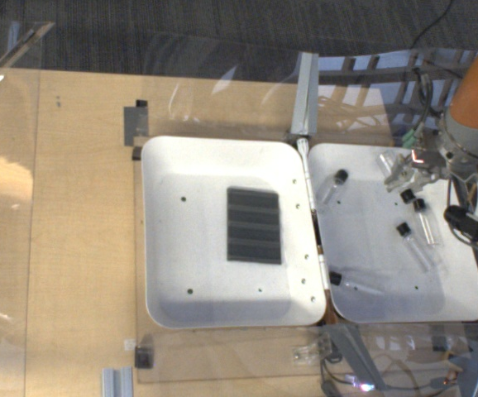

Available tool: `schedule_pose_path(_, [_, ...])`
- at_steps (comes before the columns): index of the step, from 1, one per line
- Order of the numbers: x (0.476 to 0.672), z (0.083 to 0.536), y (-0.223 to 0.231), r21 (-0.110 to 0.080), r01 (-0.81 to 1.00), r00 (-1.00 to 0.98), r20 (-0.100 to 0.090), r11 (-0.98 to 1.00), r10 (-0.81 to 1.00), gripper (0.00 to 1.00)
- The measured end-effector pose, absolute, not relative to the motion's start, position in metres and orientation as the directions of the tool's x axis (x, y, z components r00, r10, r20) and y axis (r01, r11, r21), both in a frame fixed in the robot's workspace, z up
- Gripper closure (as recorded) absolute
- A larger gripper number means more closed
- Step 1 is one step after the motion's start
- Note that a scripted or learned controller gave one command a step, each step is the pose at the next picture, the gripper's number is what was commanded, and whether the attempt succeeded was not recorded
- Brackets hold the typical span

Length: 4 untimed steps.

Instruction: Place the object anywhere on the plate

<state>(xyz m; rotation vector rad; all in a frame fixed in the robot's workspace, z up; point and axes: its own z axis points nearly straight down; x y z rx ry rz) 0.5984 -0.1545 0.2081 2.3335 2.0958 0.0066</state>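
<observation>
The gripper (410,170) is seen over the far part of the right bin (462,304), at the end of the grey arm (470,143) with its orange band. Whether it is open or closed cannot be told, as its tip is small and blurred.

Four small clear tubes with black caps are scattered in that bin, and it cannot be told which one is meant by the task. The closest tube (421,215) is found just below the gripper, apart from it as far as can be judged. A second tube (413,242) lies a little further below. A third tube (334,184) lies to the gripper's left, and a fourth tube (351,283) well below and to its left.

The dark ribbed plate (254,224) is placed far to the gripper's left, in the middle of the left bin (173,296). Both bins are carried by the wooden bench (65,246).
</observation>
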Motion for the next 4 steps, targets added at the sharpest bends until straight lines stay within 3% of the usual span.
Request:
schedule_pose_path(1, [0.616,0.251,-0.109,0.008,0.985,-0.173,-0.002,0.173,0.985,1.00])
schedule_pose_path(2, [0.670,0.272,-0.067,0.007,0.990,0.139,0.000,-0.139,0.990,1.00])
schedule_pose_path(3, [0.670,0.278,-0.033,0.004,0.822,0.570,0.002,-0.570,0.822,1.00])
schedule_pose_path(4, [0.669,0.258,0.008,0.001,0.742,0.670,0.002,-0.670,0.742,1.00])
